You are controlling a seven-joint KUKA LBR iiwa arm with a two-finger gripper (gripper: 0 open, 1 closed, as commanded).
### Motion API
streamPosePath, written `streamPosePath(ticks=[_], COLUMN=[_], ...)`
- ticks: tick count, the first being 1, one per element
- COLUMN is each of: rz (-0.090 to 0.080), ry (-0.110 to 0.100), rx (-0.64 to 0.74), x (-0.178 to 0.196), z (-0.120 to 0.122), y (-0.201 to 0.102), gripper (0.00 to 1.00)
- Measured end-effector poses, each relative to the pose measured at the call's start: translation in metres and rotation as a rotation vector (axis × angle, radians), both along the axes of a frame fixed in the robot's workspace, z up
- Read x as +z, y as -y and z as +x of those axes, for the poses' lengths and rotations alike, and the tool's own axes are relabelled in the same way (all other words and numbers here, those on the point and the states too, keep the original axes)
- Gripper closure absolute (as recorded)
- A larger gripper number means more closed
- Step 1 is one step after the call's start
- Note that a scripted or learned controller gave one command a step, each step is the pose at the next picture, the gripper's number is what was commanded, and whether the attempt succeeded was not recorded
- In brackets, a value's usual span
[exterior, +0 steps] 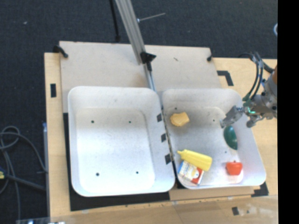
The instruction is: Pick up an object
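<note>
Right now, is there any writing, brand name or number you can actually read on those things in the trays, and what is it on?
No text can be read.
Small packet under the yellow object, front of the right bin: red, white and blue print, too blurred to read.
Yellow lump, green object, red object: no lettering visible.
Left bin: only dark dots, no writing.
</note>
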State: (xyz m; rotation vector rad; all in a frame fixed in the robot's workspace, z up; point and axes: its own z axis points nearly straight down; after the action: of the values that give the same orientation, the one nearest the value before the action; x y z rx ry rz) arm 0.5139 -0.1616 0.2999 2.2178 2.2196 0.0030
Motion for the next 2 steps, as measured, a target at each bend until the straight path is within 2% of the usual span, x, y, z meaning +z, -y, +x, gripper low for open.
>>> streamPosePath(ticks=[1, 2], rz=[0.0, 0.0], ry=[-0.005, -0.006], rx=[-0.002, -0.003], x=[-0.044, -0.092], z=[-0.003, 0.007], y=[-0.005, -0.002], gripper=[0.0, 0.0])
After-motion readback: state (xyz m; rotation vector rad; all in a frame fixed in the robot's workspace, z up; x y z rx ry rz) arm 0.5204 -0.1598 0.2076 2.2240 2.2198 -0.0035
